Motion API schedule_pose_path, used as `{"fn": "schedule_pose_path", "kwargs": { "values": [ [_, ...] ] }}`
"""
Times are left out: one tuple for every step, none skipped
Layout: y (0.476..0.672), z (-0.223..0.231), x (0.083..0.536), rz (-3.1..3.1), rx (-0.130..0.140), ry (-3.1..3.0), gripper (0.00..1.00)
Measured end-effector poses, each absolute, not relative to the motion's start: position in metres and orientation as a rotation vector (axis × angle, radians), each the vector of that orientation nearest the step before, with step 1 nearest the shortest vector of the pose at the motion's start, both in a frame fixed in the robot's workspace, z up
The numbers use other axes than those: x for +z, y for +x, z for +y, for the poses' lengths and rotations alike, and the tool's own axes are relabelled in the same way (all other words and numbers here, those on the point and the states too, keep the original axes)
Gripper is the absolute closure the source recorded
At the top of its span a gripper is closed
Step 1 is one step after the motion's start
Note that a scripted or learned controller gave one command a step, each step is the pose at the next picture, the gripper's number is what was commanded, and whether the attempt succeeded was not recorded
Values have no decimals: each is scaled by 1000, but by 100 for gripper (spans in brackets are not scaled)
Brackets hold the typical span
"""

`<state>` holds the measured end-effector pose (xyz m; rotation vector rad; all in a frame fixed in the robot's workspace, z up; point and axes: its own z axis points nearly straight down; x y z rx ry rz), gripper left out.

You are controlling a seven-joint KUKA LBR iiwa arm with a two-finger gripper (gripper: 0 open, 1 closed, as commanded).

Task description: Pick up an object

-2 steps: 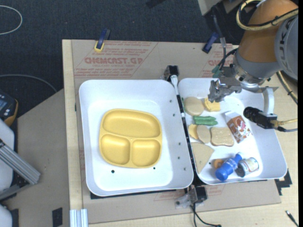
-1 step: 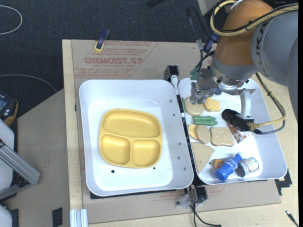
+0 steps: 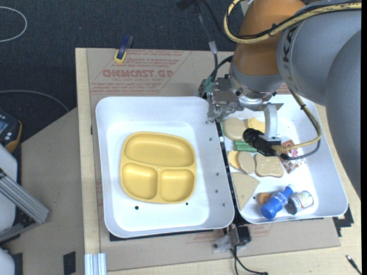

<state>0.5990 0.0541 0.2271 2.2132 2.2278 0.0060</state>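
Desk [image 3: 86, 171]: brown board with "CHEMCAST GP" print at the far side, two white bins on it.
Arm [image 3: 327, 44]: grey with an orange band [image 3: 264, 33], in from the right, over the far part of the right bin [image 3: 328, 176].
Left bin [image 3: 106, 153]: holds one yellow three-compartment plate [image 3: 157, 166], lying flat in the middle.
Right bin: all the pickable clutter is here. Tan toast-shaped piece [image 3: 267, 166] mid-bin, round beige piece [image 3: 234, 129] near the far left corner, blue bottle [image 3: 275, 206] on its side at the near edge, green piece [image 3: 243, 146] by the divider.
Hand [image 3: 219, 105]: above the seam between the bins, at the far end. Spread or closed, can't tell. Nothing visibly gripped.
Blue-and-yellow clip [image 3: 122, 49] on the desk's far edge.
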Motion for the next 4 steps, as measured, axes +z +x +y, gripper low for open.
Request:
{"fn": "schedule_pose_path", "kwargs": {
  "values": [
    [596,52,215,2224,-4,2223,100],
    [592,57,216,2224,-4,2223,100],
    [601,61,235,2221,5,2218,100],
    [587,58,220,2224,-6,2225,100]
  ]
}}
